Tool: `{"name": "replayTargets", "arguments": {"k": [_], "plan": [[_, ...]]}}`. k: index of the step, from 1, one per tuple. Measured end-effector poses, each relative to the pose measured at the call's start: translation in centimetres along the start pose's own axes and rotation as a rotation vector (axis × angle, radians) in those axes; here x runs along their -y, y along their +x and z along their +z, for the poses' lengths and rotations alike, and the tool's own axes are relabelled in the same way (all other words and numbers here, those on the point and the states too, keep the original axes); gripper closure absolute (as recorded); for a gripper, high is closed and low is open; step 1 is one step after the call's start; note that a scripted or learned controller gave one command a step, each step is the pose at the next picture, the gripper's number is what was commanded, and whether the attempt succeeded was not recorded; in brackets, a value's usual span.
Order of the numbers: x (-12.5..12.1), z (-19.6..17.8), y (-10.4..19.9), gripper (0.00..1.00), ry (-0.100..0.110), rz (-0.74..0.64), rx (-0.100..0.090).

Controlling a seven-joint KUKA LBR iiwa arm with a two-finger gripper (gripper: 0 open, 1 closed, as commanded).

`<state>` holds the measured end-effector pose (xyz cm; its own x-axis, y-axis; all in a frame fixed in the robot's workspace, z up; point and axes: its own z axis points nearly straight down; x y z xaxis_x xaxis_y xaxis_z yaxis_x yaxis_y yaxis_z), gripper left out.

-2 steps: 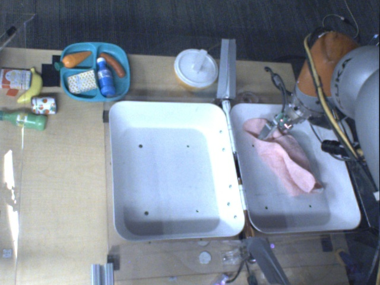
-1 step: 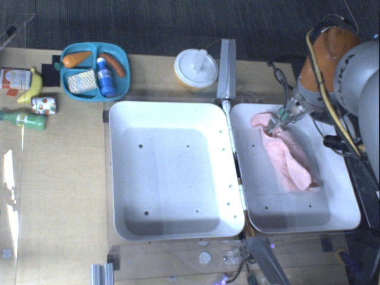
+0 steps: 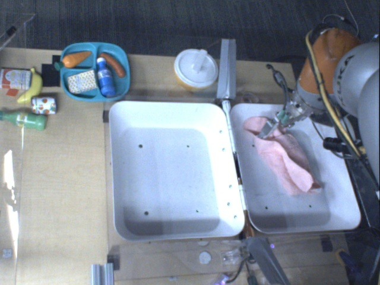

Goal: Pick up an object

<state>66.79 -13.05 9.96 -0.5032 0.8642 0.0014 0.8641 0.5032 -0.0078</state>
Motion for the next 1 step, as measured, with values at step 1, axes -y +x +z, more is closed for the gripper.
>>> {"name": "replayTargets", "arguments": {"k": [1], "plan": [[0.41,1.03,-0.50,0.00,0.005,-0.030,-0.009]]}}
